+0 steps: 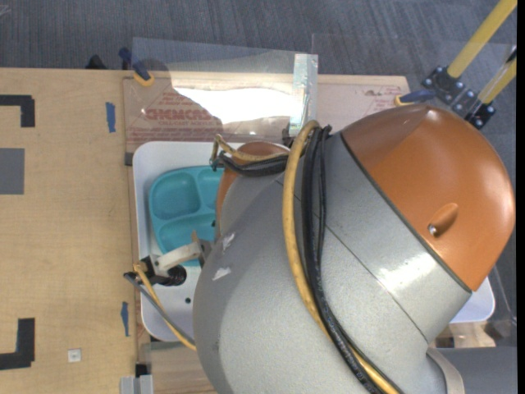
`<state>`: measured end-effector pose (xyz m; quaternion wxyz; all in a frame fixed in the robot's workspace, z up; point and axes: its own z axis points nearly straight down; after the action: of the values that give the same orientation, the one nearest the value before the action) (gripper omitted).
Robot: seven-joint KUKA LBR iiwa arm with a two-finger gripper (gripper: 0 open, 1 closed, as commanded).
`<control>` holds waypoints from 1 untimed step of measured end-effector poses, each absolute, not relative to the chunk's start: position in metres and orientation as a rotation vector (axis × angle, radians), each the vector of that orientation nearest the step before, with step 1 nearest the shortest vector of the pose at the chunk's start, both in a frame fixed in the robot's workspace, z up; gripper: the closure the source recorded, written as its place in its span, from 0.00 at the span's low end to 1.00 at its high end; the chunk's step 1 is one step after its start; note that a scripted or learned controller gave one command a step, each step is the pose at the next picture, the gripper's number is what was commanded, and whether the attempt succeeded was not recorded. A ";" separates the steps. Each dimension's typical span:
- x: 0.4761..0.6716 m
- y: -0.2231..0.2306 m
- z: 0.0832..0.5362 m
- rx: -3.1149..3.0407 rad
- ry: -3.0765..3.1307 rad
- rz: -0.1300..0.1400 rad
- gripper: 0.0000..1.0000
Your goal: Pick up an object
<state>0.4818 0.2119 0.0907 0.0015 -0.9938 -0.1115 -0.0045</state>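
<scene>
The arm point(369, 261) w/ its orange band point(435, 195) lay across most of the view from 3 o'clock, covering the middle & the gripper with it, so whether the gripper was open or closed couldn't be told. The only clear candidate obj was a teal tray point(176, 199) w/ divided compartments, lying flat in the left bin point(141, 171) at approx 9 o'clock from view centre, its right part tucked under the arm. A brownish curved shape showed at approx 11 o'clock just above the arm's edge, too hidden to name. A corner of the right bin point(482, 304) peeked out at approx 4 o'clock. The step in hand looked like the reach or descent over the left bin, prob. toward the tray. To do it well: a shallow, flat tray gives little to bite on from above, so the grip should take a rim or a divider wall, jaws set across the thin edge, not flat on the floor of a compartment. Come down straight & slow, since the tray lay near the bin wall at 9 o'clock & a slanted approach could jam vs. that wall or just push the tray along. Close fully before lifting, then lift vertically & check the tray rises level; a grip on one edge may let it tip or slip.
</scene>
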 end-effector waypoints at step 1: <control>0.480 0.227 0.213 -3.069 -0.652 -0.012 1.00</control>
<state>0.4803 0.2267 0.2126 0.0020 -0.9782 -0.2077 -0.0039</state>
